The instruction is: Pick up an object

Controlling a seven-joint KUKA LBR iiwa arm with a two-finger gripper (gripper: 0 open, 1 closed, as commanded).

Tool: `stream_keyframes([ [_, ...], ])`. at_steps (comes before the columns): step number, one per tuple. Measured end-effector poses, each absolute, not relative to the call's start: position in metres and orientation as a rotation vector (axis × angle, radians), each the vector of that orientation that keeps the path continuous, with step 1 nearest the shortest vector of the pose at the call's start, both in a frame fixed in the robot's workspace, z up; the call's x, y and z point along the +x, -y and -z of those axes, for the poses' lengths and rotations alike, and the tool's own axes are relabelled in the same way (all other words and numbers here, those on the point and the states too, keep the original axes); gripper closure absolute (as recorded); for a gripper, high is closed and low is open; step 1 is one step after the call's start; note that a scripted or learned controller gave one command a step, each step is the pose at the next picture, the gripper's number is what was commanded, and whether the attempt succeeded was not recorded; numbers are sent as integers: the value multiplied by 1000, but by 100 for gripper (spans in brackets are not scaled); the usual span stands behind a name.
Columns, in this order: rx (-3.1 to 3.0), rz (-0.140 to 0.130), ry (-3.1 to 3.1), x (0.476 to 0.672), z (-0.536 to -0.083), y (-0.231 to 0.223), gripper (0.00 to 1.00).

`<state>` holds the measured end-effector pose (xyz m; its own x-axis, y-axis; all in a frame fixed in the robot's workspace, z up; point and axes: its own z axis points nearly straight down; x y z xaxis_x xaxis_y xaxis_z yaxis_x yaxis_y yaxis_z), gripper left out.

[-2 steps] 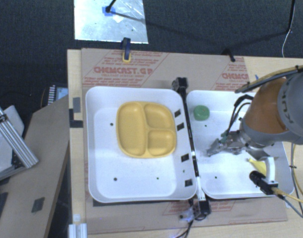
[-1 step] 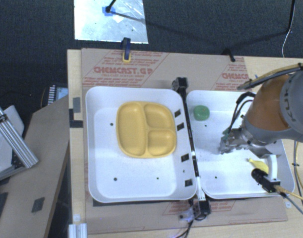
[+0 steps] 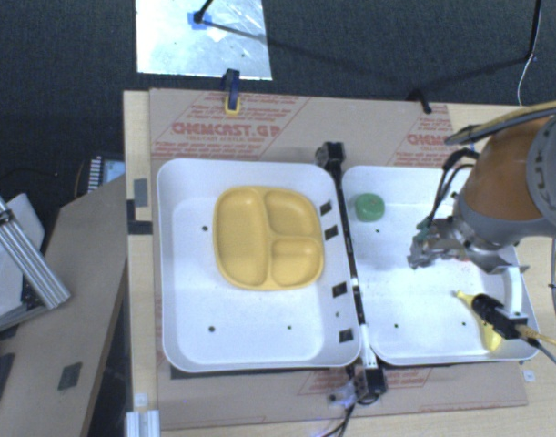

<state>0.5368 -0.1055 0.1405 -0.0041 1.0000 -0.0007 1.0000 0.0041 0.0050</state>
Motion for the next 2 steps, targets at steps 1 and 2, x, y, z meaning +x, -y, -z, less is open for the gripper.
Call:
stream_keyframes([
  [1, 2214, -5, -2222, 536, -185, 111, 100],
  [2, 2212, -6, -2222, 538, -239, 111, 100],
])
